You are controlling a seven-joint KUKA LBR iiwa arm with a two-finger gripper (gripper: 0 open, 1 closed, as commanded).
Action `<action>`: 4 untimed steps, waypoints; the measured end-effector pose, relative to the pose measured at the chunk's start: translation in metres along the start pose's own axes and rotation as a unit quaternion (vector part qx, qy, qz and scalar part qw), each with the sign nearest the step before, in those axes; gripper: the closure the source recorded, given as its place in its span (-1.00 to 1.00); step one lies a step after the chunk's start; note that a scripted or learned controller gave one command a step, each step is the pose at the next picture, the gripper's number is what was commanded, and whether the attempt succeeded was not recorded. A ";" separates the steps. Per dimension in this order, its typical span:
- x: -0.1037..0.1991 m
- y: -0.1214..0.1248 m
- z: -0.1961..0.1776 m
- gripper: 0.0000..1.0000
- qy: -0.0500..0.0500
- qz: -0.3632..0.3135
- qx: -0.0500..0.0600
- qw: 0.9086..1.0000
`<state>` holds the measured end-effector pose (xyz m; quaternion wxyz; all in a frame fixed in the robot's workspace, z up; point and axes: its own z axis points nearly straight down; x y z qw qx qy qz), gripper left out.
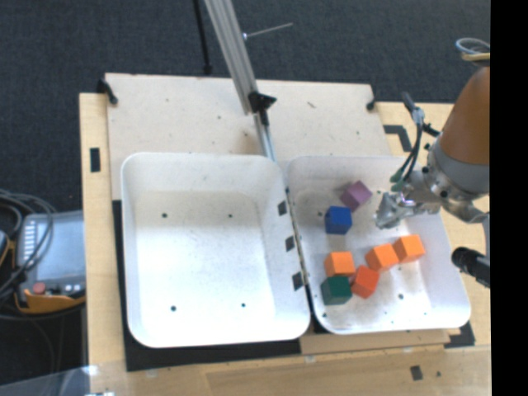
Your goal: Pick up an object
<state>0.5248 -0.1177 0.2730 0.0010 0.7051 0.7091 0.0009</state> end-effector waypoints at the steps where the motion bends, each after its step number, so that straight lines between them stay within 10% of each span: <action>1: 0.043 0.014 0.001 1.00 0.000 0.000 0.000 1.000; 4: 0.171 0.080 0.031 1.00 0.000 0.000 0.000 1.000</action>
